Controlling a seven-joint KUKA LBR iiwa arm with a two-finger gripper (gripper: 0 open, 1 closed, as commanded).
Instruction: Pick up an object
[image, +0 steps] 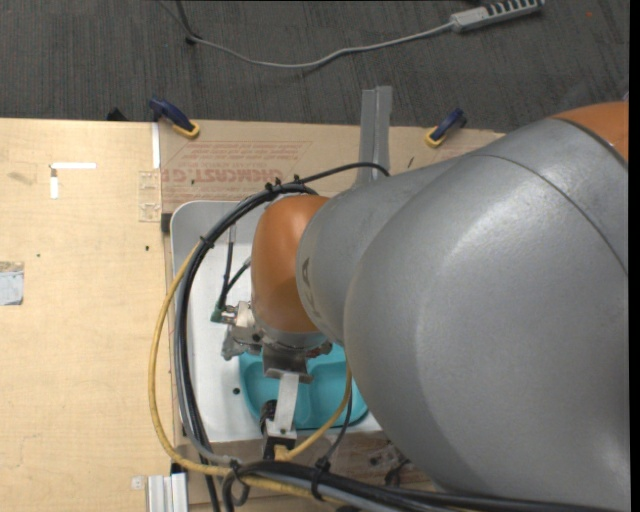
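Teal object (318, 392) in white bin (205, 300), partly hidden.

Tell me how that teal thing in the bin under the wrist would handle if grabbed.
The teal object looks smooth and rounded, so it may slip or slide along the white bin when nudged. It looks like moulded plastic, probably stiff and light. The arm hides most of it, so its shape is unclear.
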